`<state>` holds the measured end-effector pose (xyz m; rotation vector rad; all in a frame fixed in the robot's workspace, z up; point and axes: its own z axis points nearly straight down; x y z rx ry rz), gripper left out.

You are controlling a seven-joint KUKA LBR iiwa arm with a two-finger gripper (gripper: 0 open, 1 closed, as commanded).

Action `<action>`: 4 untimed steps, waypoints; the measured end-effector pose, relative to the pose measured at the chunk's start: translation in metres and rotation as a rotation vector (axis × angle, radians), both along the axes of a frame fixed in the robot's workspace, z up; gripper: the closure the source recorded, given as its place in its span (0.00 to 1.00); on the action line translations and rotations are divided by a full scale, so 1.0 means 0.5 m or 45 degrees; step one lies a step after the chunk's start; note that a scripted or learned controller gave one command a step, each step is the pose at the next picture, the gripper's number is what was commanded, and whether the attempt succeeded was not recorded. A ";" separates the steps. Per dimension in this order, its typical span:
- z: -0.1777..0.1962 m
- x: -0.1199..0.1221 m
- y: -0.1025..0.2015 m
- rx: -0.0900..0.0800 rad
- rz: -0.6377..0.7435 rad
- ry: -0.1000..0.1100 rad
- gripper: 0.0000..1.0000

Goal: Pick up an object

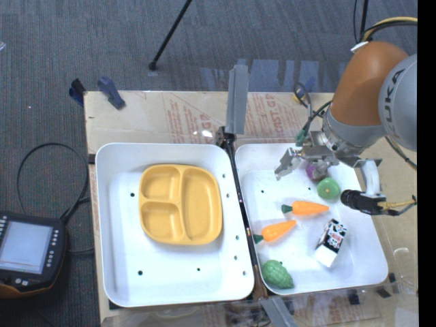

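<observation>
My gripper point(310, 163) hangs over the far part of the right bin point(378, 268); I cannot tell how it is set, and nothing shows in its grasp. Just beside it lie a small purple thing point(311, 172) and a green ball point(328, 188). Nearer the middle are two toy carrots point(308, 208) — one beside the other point(276, 231) — with a black-and-white carton point(331, 242) to their right and a green leafy toy point(278, 274) at the near edge. The left bin point(112, 162) holds a yellow divided plate point(181, 204).
</observation>
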<state>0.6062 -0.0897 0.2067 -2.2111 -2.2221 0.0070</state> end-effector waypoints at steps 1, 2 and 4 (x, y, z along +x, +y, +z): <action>-0.096 -0.066 -0.123 0.000 0.015 0.005 0.00; -0.244 -0.137 -0.173 0.001 -0.102 -0.003 0.00; -0.228 -0.261 -0.237 0.006 -0.097 -0.005 1.00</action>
